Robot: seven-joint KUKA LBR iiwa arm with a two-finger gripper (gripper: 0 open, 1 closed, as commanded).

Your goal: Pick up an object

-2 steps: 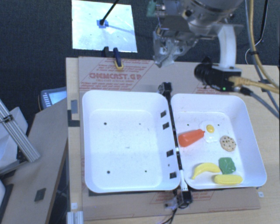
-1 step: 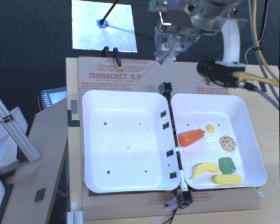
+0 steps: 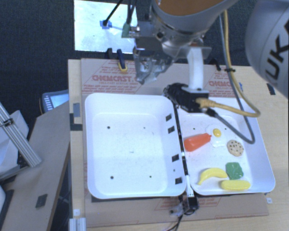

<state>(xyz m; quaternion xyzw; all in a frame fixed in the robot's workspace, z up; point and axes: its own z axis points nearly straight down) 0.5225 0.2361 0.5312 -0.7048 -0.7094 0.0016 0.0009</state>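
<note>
the grey arm with an orange band (image 3: 189, 13) reached in over the far edge of the worktop (image 3: 108, 77), a tan board printed with red lettering, and its jaws hung above that board just beyond the far right corner of the left shallow white bin (image 3: 90, 135); whether they were released or clenched could not be told, and nothing showed between them. every loose thing lay in the right shallow white bin (image 3: 263, 168). an orange carrot-shaped plastic piece (image 3: 197, 142) lay near that bin's left edge, about midway along it, its thin end pointing toward a white toy fried egg with a yellow yolk (image 3: 216, 134) just beside it. a round beige cookie with dark specks (image 3: 235, 147) sat next to the egg, toward the right edge. nearer the front edge, a yellow plastic banana (image 3: 212, 174) curved beside a green lumpy plastic piece (image 3: 234, 170), and a yellow oblong plastic piece (image 3: 235, 184) lay closest to the front right corner, just in front of the green one. a blue and yellow clamp (image 3: 121, 61) gripped the worktop's far edge.
</note>
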